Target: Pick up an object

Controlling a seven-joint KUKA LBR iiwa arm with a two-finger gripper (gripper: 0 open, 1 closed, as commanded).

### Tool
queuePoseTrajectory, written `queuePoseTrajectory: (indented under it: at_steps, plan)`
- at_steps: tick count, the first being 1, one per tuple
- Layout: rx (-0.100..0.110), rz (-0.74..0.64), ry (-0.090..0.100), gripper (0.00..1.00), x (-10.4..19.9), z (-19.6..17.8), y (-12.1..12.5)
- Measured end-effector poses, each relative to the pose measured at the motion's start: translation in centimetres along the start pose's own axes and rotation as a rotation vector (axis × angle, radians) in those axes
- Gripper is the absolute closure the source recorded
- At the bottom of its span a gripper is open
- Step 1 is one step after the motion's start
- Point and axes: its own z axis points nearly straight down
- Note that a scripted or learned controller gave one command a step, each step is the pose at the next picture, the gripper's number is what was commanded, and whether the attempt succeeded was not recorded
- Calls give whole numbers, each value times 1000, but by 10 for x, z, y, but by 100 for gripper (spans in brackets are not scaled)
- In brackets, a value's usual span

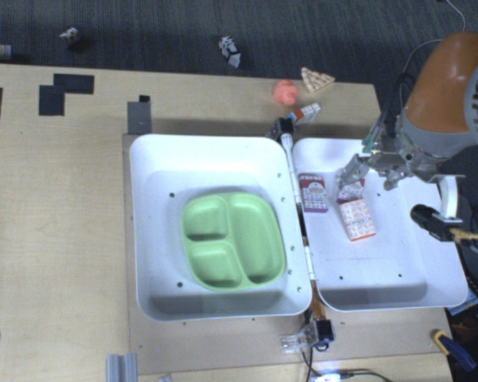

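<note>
Though we cannot tell how our fingers [357, 180] are set, they hover at twelve o'clock of the red-and-white packet [357, 219], whose long axis runs roughly twelve to six.

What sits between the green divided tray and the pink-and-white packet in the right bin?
In the camera view, between the green tray and the pink-and-white packet lie the bins' adjoining rims and a dark red card.

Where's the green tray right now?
The green tray lies in the left bin, near its middle, far from the claw over the right bin.
</note>
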Motion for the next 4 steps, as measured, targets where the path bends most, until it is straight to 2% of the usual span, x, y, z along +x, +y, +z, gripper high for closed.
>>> queuePoseTrajectory:
  at_steps: [1,2,3,4]
  plan:
    - [-1,2,-1,0,-14,103,14]
    - [-6,1,-1,100,-13,92,16]
    - [-5,1,-1,0,-13,92,16]
    - [-6,2,-2,0,-6,122,-61]
